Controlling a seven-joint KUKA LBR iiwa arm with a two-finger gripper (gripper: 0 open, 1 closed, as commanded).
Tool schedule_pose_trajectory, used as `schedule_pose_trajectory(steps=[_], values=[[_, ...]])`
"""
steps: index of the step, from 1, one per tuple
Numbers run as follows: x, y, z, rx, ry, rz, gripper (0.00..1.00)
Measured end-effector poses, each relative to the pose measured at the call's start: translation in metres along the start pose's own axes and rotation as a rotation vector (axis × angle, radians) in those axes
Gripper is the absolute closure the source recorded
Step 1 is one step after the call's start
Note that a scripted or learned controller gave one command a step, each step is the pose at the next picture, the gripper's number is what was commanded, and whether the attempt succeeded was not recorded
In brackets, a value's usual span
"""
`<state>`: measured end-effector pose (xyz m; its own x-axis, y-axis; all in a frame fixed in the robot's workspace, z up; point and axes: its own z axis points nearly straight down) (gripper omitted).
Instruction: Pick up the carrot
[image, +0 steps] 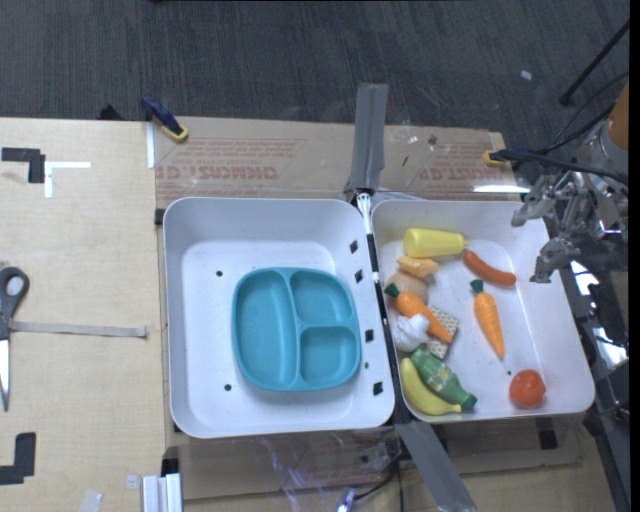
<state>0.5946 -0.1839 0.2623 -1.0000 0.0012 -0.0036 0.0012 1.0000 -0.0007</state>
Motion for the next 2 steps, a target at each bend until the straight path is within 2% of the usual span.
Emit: schedule_pose_trajectory(steps=[1,2], values=[[0.027,-0.011,0.106,0.0,0.0,-0.213,0.0],[0.02,-0.003,0.168,0.0,-0.002,-0.081,0.0]])
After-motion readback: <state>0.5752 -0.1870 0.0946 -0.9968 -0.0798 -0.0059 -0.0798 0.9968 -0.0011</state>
